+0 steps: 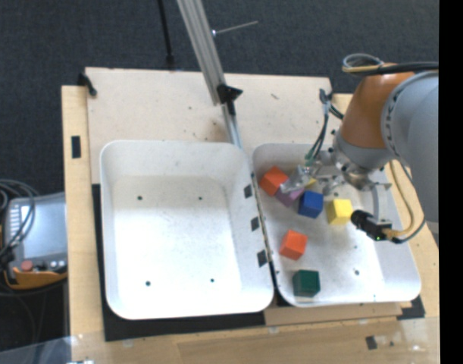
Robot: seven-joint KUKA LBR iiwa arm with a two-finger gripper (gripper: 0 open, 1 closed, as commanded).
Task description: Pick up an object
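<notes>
Though crowded by grey wrist hardware and cables, can be made out: end effector set low in the right bin, just up from the blue cube. Cannot tell whether spread wide or drawn narrow; nothing seen gripped in it. Probably placed there because the tightest cluster of pieces lies around the blue cube, giving a programmed grab the most chances.

Likeliest target, judged by nearness: the purple block, touching or nearly touching the blue cube on its left and partly tucked under the end effector. Looks small, dull violet, tilted, its shape hard to read. Wedged as it is between the blue cube and the upper orange cube, which sits up and left of the blue cube, leaves little room for a clean closure.

Yellow cube just right of the blue cube. Lower orange cube below the blue cube, apart from it; green cube further below, near the bin's wall. Left bin well left of the blue cube, both bins resting on the table.
</notes>
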